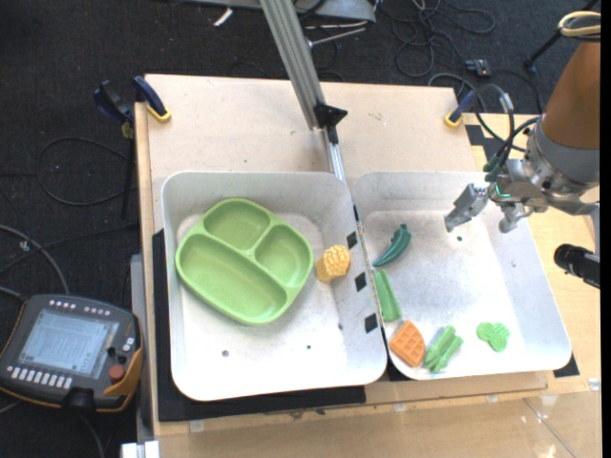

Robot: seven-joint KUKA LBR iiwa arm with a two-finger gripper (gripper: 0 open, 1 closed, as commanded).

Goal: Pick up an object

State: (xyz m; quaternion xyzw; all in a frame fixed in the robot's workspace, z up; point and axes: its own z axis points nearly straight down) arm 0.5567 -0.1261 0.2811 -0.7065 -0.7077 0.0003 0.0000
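My gripper [487,210] hangs over the upper right part of the right bin [535,275], open, with nothing between its fingers. Below and left of it lie a dark green pepper [393,246] and a light green stick-shaped vegetable [386,295] along the bin's left side. Near the bin's front edge sit an orange waffle-patterned piece [408,343], a green pod [442,347] and a small green leafy piece [494,334]. In the left bin [191,370] a yellow corn cob [332,262] rests beside a green divided plate [243,258].
A slanted metal pole [298,60] crosses the back of the bench toward the seam between the bins. Clamps sit at the bench's back corners [153,103]. A teach pendant [67,349] lies on the floor at the left.
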